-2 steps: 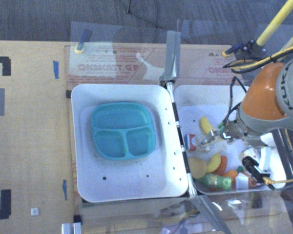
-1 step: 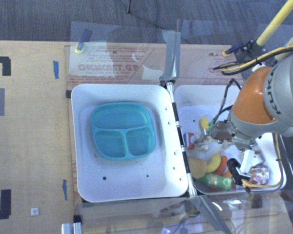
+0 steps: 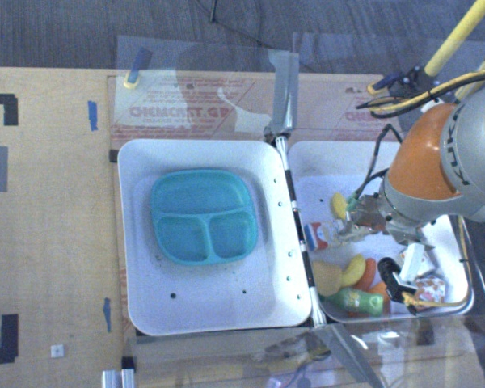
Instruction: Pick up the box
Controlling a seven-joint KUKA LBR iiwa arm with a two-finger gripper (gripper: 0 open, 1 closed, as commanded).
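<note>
Hand [image 3: 349,226] low in the cluttered right bin [image 3: 307,164], grip state unclear; smooth teal sectioned tray [image 3: 203,217] alongside.

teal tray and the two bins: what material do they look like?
Tray: likely moulded plastic, even teal colour, rounded corners, three pressed compartments, soft sheen.
Left bin and right bin: probably thin white plastic with a matte, faintly speckled floor and rounded rolled rims. Painted metal can't be ruled out from this view.
</note>
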